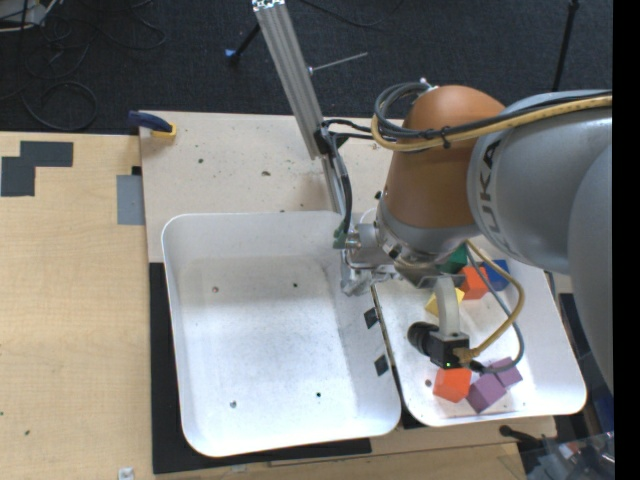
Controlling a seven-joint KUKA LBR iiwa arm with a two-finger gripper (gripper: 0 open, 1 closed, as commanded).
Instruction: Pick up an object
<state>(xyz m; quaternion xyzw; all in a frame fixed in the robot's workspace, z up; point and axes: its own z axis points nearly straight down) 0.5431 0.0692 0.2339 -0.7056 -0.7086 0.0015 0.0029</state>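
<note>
Overhead, the camera view looks down at a slant on a pale wooden table (60, 318) carrying two shallow white bins side by side on a black mat (158, 388). The grey arm (550, 188) reaches in from the right, and its orange band (440, 158) hangs above the inner part of the right bin (548, 360). The gripper (355, 273) sits low at the seam where the two bins meet, close over the right rim of the left bin (260, 368). Whether the gripper is apart or together cannot be told from this angle, and nothing is seen held in it.

The things to pick all lie in the right bin. An orange block (452, 385) rests near the front rim, with a purple block (493, 388) just beside it on its right. Further back, close under the wrist, a yellow block (447, 296) lies next to a second orange block (473, 283). Behind those, a green piece (458, 260) and a blue piece (498, 266) peek out from beneath the arm, mostly hidden.

A slanted aluminium rail (295, 78) rises from behind the bins, topped by a small checkered tag (268, 1). A blue and yellow clamp (152, 123) sits at the far left corner of the board.
</note>
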